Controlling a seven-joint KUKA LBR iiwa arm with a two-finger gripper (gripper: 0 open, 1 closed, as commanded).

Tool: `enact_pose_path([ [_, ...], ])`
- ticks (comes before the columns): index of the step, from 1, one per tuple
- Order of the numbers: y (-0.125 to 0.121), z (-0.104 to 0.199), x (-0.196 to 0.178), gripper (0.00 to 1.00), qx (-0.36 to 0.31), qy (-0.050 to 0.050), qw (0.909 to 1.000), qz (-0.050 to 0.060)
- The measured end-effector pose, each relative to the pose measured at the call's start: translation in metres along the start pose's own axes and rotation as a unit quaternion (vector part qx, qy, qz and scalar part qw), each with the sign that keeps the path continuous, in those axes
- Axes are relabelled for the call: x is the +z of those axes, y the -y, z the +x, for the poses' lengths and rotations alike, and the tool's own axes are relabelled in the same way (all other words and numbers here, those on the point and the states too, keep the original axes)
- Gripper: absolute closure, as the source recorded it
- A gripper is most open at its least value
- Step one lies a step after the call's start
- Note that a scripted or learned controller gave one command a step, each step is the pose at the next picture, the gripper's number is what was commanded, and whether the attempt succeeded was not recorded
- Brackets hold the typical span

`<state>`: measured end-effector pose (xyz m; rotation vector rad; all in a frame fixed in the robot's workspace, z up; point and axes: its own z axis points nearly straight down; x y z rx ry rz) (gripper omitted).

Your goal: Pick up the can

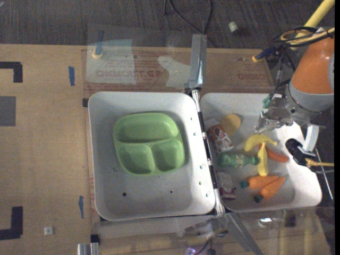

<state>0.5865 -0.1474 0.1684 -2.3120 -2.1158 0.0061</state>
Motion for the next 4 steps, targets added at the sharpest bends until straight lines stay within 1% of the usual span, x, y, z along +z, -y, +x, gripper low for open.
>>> enact_pose_path([
  [1,0.031,0.004,-0.106,1.00,-0.091,0.002,0.9958,-0.003],
  [2,0.009,0.032,-0.136,1.00,-0.010,0.002,0.9999,-0.003],
  [3,-0.078,0.045,-0.154,1.00,-0.115,0.003,0.9933,-0.004],
  [4,-0.043,0.072,-0.145,1.00,-0.206,0.001,0.9785,-0.001],
])
